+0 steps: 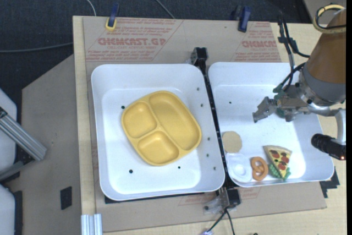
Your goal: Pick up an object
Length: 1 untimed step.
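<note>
Gripper [263,113] over right bin [247,77], fingers spread wide, nothing between them. Candidates in the bin: pizza slice [278,161] and pretzel [257,168] at 5 o'clock of gripper, round cookie [232,142] at 7 o'clock. Centre over one item, descend vertically, close only once fingers straddle it

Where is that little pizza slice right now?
The pizza slice lies in the right bin, near its front right corner, just right of the pretzel and below the gripper.

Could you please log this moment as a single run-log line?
gripper: over right bin, nothing held | pizza slice, pretzel: near corner | yellow plate: left bin
</note>
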Each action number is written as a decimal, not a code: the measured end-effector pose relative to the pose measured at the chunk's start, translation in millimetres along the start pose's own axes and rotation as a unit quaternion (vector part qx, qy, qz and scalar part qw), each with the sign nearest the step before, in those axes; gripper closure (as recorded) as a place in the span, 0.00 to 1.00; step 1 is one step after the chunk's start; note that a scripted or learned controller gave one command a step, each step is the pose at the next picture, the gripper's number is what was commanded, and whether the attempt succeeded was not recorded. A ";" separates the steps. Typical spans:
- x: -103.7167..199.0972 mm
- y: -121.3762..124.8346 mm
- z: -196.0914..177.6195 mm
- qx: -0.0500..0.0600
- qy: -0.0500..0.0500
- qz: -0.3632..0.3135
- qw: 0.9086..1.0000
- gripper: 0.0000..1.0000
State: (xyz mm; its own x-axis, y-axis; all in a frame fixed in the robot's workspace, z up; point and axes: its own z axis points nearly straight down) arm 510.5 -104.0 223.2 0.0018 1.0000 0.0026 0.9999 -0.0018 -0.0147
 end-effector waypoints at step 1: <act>0.1 2.0 -4.4 -0.005 -0.001 -0.001 1.000 0.00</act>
State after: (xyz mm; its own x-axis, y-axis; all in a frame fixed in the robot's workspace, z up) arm 512.5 -103.9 227.6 -0.0007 1.0000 0.0013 1.0000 0.0007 -0.0053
